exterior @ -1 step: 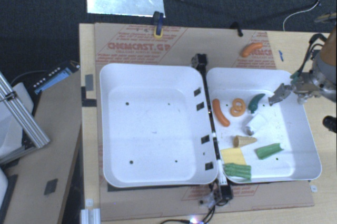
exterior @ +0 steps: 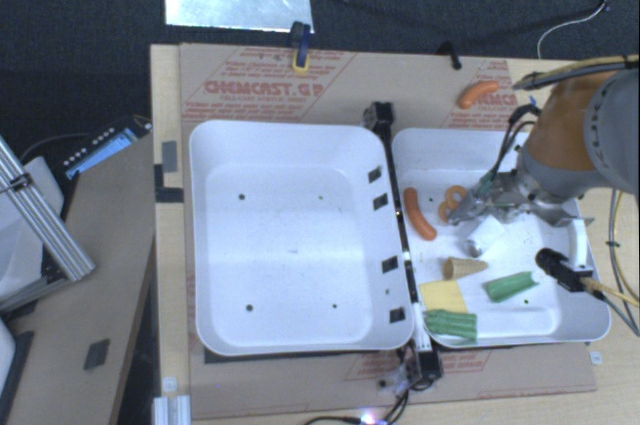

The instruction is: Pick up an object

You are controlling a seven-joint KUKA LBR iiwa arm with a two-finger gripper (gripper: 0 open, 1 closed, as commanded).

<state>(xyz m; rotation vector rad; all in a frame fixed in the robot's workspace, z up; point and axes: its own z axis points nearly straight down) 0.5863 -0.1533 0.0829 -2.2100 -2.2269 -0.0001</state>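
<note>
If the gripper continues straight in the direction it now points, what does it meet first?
The gripper points left and down into the right bin. The orange ring lies right at its tip, so that probably comes first; the red sausage lies further along. Height above the bin floor is unclear.

Orange sausage laid lengthwise by right bin's left wall. Orange ring seen just beside it. Tan cone laid flat mid-bin. Yellow block set near front, green pieces alongside.
</note>
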